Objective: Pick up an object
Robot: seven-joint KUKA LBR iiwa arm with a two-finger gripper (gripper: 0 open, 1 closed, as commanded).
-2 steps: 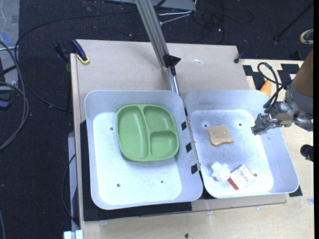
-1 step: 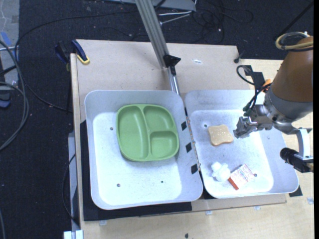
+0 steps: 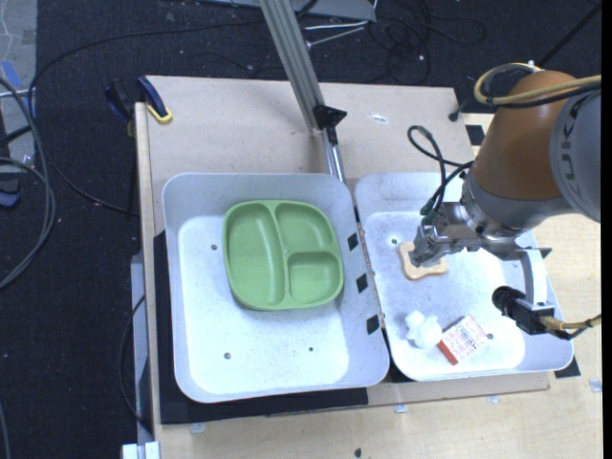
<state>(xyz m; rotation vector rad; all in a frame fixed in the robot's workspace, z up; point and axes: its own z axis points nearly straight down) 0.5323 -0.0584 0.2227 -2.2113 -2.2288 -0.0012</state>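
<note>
Your arm [image 3: 535, 151] reaches in from the right and stands over the right-hand bin [image 3: 382, 199], the gripper [image 3: 427, 247] lowered onto the tan toast-shaped piece [image 3: 426, 266] that lies in the upper left part of that bin's floor. The gripper sits directly on top of the piece and hides its upper edge; from this angle you cannot tell how its jaws stand, nor whether they have hold of the piece, which appears to lie flat on the bin floor. Nearer the front of the same bin you have a small white object [image 3: 419, 329] and, just beside it on the right, a red-and-white packet [image 3: 465, 339]; both lie apart from the gripper. The left-hand bin [image 3: 191, 352] bears a green divided plate [image 3: 283, 254] with three compartments, set in its upper middle. A grey pole [image 3: 296, 55] slants across the bench behind the two bins.
</note>
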